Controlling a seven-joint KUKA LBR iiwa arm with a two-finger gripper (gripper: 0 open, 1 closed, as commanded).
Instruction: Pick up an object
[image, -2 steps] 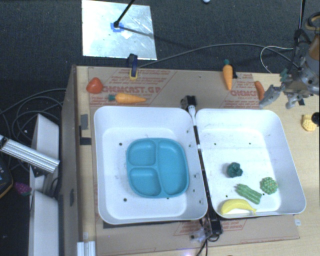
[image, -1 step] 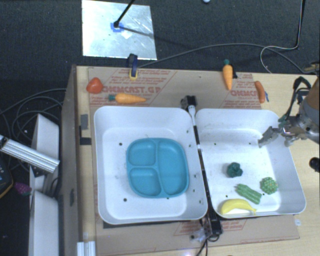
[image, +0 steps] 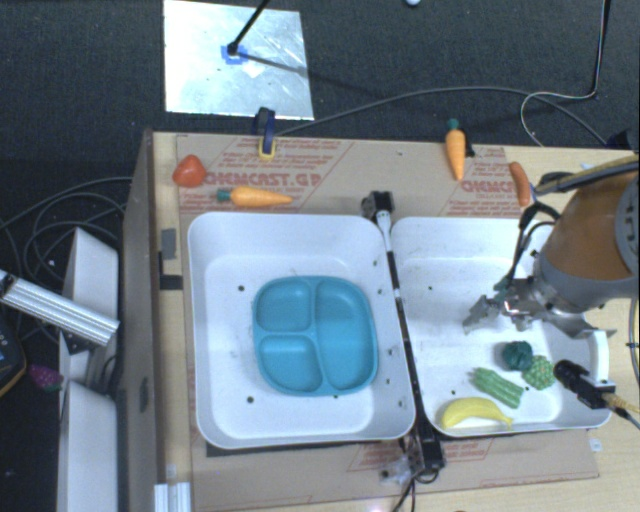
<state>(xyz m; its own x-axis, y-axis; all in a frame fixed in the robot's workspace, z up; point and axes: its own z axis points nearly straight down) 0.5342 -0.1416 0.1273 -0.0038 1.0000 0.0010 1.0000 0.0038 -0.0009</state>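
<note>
My gripper (image: 487, 311) hangs low over the middle of the right bin (image: 440, 250), with the arm coming in from the right. Nothing shows held in it. Just below and right of it lie a dark green toy vegetable (image: 517, 354) and a light green bumpy piece (image: 540, 372). A green ridged toy vegetable (image: 497, 386) lies closer to the front, and a yellow banana (image: 476, 412) rests against the front wall. The left bin (image: 230, 250) holds a blue divided plate (image: 315, 335).
Outside the bins, on the cardboard at the back, lie an orange carrot (image: 255, 197), a red-orange toy (image: 188, 171), another carrot (image: 456, 150) and an orange piece (image: 520, 183). A black bar (image: 395, 290) runs along the shared wall between the bins.
</note>
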